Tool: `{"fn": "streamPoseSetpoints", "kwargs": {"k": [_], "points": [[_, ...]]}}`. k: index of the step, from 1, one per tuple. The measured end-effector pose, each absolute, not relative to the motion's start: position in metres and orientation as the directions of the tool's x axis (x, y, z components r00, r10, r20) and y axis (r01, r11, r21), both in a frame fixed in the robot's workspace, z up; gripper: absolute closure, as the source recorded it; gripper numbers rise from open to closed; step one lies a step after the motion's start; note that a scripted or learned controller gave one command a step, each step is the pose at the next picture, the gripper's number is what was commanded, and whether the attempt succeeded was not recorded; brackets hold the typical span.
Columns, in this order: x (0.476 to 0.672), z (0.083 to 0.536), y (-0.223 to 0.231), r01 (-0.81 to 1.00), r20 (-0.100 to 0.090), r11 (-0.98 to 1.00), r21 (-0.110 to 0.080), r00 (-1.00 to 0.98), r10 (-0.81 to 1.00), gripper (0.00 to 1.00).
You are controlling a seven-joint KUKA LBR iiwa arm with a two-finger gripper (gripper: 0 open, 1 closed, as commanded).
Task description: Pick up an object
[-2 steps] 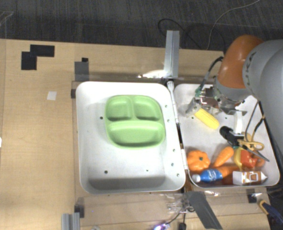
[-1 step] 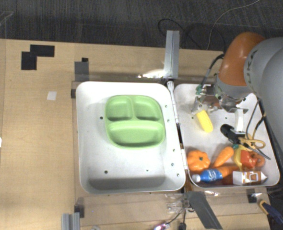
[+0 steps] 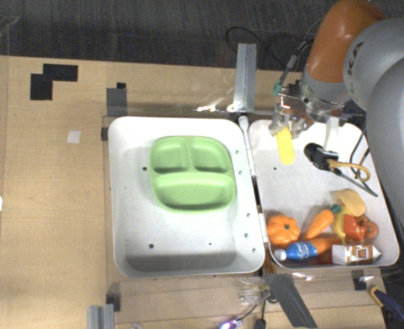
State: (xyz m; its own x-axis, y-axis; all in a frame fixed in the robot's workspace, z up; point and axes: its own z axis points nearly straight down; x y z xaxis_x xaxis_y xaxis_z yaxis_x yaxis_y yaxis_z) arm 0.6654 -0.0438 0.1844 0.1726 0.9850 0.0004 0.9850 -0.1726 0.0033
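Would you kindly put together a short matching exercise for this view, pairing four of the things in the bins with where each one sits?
Things:
1. green divided plate
2. yellow object
3. small orange pumpkin
4. white carton

Places:
A. near right corner of the right bin
B. far end of the right bin, just below the gripper
C. middle of the left bin
D. near end of the right bin, beside the wall between the two bins

Pairs: 1-C, 2-B, 3-D, 4-A
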Motion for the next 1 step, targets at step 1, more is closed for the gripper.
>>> {"fn": "streamPoseSetpoints", "kwargs": {"k": [1], "points": [[0.6673,0.1937,-0.0424,0.986,0.000,-0.165,0.005,0.165,0.986,1.00]]}}
